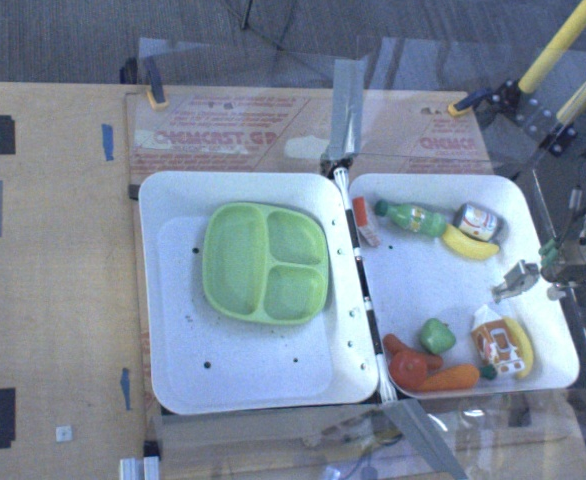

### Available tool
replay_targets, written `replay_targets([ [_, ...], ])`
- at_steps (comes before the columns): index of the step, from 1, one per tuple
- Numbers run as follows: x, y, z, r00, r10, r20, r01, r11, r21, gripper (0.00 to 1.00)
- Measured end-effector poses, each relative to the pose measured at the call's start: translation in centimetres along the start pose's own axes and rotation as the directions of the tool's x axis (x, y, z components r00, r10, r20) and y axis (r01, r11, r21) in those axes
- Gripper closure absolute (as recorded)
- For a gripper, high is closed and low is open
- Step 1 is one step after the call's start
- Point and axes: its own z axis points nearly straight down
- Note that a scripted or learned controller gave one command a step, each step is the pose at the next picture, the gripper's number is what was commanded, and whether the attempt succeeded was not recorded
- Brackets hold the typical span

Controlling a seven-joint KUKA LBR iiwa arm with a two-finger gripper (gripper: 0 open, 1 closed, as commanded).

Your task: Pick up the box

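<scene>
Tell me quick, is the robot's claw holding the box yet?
Gripper: over the right bin's right side, above the box; nothing seen between its fingers; open or shut cannot be told.

Grey carpet (93,18), tan bench (53,268)

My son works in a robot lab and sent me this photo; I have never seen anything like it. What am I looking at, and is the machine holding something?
One camera looks down at a slant on a bench with two shallow white bins. The left bin holds a green divided plate. The right bin holds toy food: a green bottle, a can, a banana, a green pepper, a tomato, a carrot, and a small orange-and-white box, which the machine is meant to pick up. The robot arm's gripper reaches in from the right, above the box. Nothing is seen between its fingers.
</scene>
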Motion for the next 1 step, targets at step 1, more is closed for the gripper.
replay_targets([
  [1, 3.46, 0.80, 4.72, 0.999, -0.034, 0.000, 0.034, 0.999, 0.000, 0.00],
])
